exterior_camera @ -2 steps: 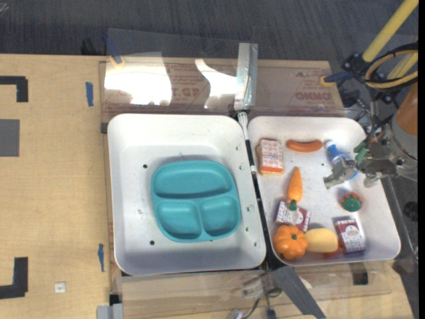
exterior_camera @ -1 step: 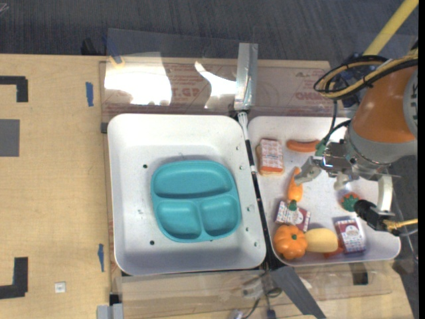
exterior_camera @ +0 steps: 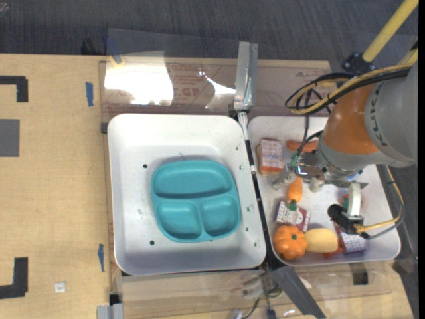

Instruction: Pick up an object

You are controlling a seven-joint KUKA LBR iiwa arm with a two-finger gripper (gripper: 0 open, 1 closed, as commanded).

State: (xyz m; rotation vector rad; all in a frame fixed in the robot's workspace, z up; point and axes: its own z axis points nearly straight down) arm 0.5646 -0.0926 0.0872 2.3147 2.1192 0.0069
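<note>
The arm is reaching in from the right and the gripper is hovering over the far-left part of the right bin, just above a small orange carrot-shaped toy; this toy is appearing to be the most likely pick target, though the task is naming no particular object. Whether the jaws are standing open or closed cannot be told, because the wrist and its orange band are covering them from above, and nothing is showing as held. The carrot toy is lying near the bin's left wall, between a small printed box on the far side and a dark-labelled packet on the near side. Judging by its look, it is probably light, stiff plastic with a smooth, somewhat slippery skin and a tapering body, so a grasp across its thicker middle is looking safer than one at the tip. An orange pumpkin toy and a yellow rounded toy are sitting touching each other at the near edge; both are rounded and may be rolling away under a poor pinch. The left bin is holding a teal divided tray. The objects under the wrist and those at the right of the right bin are being partly hidden by cables and are hard to identify.
</note>
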